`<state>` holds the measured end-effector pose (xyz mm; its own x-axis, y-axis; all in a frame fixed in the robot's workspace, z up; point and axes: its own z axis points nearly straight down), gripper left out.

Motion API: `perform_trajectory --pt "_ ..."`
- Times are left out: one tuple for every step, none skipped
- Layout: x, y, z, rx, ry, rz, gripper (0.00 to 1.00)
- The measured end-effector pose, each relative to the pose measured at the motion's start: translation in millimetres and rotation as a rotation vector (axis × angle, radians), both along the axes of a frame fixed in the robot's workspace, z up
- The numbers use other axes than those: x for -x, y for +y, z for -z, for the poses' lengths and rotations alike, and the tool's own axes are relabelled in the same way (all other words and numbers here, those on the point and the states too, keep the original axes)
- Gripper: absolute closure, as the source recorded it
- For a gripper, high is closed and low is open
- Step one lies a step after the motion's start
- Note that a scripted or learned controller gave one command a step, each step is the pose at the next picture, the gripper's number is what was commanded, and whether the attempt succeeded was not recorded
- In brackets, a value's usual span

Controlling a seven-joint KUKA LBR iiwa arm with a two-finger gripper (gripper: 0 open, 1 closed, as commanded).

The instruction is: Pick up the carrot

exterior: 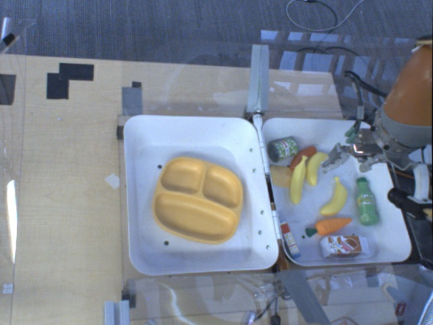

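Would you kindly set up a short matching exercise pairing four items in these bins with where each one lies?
Things:
1. yellow divided plate
2. carrot
3. green bottle
4. tin can

Places:
A. right bin, far left corner
B. left bin, middle
C. right bin, just above the small carton
D. right bin, near its right wall

Pairs: 1-B, 2-C, 3-D, 4-A

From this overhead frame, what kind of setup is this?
Likely a robot lab pick-and-place cell: two white bins, left bin and right bin, on a wooden bench, toy food such as a carrot, and loose cables on carpet.
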<state>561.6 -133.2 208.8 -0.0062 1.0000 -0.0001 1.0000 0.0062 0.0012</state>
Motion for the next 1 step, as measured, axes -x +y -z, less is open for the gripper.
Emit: perform_trajectory --pt "36.2 -12.8 120.6 0.001 -0.010 0.134 0.00"
